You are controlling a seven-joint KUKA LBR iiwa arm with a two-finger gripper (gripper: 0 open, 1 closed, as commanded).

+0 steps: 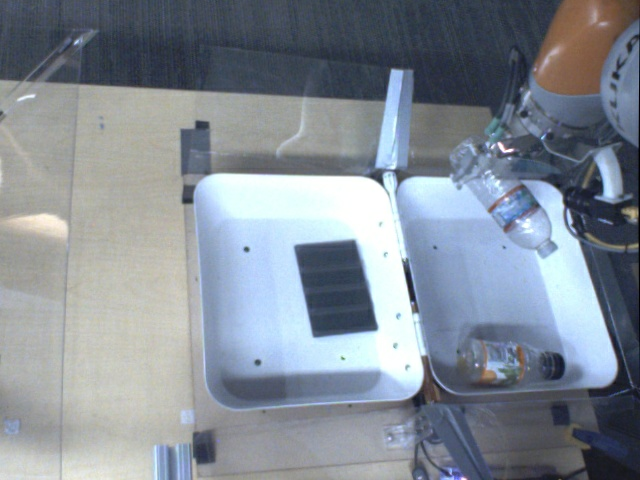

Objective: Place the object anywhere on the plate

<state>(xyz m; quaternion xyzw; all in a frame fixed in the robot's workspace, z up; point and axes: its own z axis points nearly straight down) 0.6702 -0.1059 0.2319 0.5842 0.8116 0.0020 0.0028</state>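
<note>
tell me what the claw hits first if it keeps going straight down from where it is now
Probably the floor of the right bin, near its far edge. The clear bottle hangs at the claw, so it would likely touch first; depth is unclear.

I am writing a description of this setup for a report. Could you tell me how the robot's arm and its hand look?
The arm is grey, with a rounded orange band above the wrist and part of a dark printed marking on its pale casing at the right edge. Black cables loop beside it. The hand looks metallic, silver and grey, with small details that are too blurred to describe.
</note>
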